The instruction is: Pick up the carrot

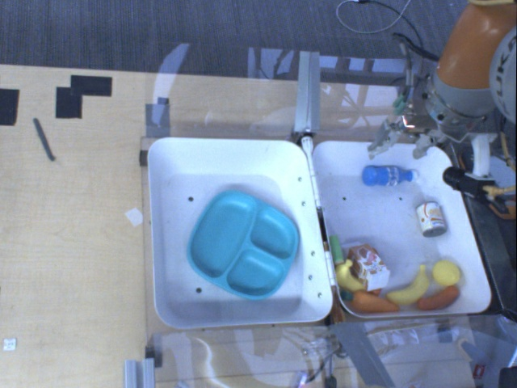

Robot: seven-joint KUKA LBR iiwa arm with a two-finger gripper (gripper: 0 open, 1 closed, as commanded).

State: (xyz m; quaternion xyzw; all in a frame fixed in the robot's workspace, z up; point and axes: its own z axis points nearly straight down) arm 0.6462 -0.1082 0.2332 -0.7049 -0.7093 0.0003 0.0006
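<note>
The carrot (pixel 375 301), an orange tapered piece, lies at the front edge of the right bin (pixel 472 241), just in front of a small printed carton (pixel 368 267). My gripper (pixel 401 143) hovers over the far end of that bin, well away from the carrot, above and slightly behind a blue bottle (pixel 388 175). Its fingers are spread apart and open, with nothing between them.
Near the carrot lie a banana (pixel 410 288), a lemon (pixel 446 273), an orange-red oblong piece (pixel 439 297) and a small yellow item (pixel 347 276). A can (pixel 431 217) lies on the bin's right side. The left bin (pixel 174 217) holds a blue divided plate (pixel 244 243).
</note>
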